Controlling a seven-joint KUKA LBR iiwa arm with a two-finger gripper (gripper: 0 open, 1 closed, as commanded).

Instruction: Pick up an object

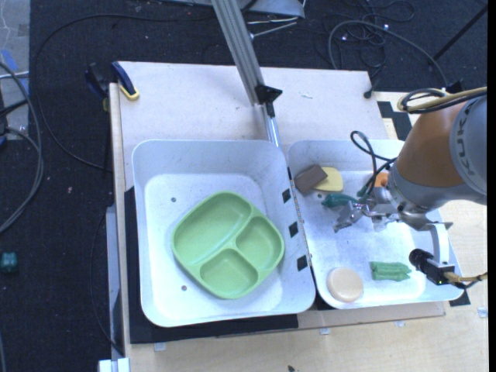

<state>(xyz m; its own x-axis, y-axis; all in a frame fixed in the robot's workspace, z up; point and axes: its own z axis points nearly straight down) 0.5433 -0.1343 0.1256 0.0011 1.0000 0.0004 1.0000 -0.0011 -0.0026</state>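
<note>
The counter [325, 91] carries two shallow white bins side by side. The left bin [155, 169] holds a light green divided tray [227, 244] with three compartments, lying flat near the bin's centre. The right bin [306, 157] holds several small objects: a brown block [310, 178] at 11 o'clock, touching a yellow piece [332, 180] just beside it; a teal object [336, 201] near the centre; a green piece [389, 270] at 5 o'clock; a cream round disc [345, 284] at 6 o'clock. The arm [438, 157] enters from 3 o'clock. Its jaws [346, 217] sit low over the bin centre, just below the teal object. Whether they are released or clenched cannot be determined; nothing is visibly grasped.
</note>
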